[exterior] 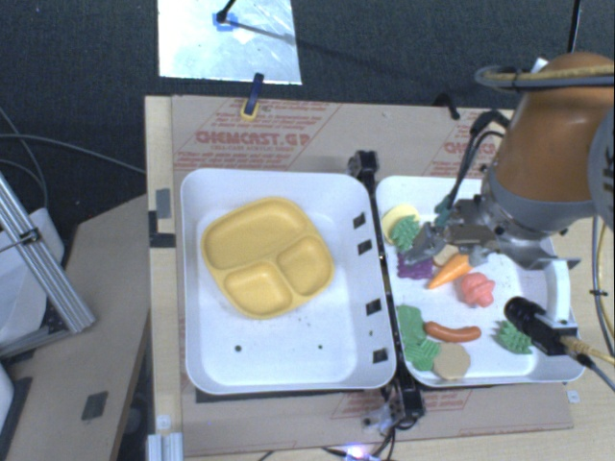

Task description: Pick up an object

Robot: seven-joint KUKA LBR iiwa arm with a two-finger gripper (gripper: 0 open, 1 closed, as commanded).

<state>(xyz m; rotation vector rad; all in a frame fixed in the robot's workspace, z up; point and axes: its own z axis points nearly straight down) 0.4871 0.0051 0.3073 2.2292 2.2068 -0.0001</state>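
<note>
Camera view, red "CHEMCAST G P" lettering (partly legible) on brown board (252, 137), fingers (423, 248) over purple toy (415, 268), grip state unclear.

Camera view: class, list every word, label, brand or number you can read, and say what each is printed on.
"CHEMCAST G P", red print on the brown protective sheet behind the left bin.
The same red print recurs behind the right bin and along the sheet's front edge, but too faint or cut off to read.
There is no readable text on the yellow tray or the toy foods.
</note>
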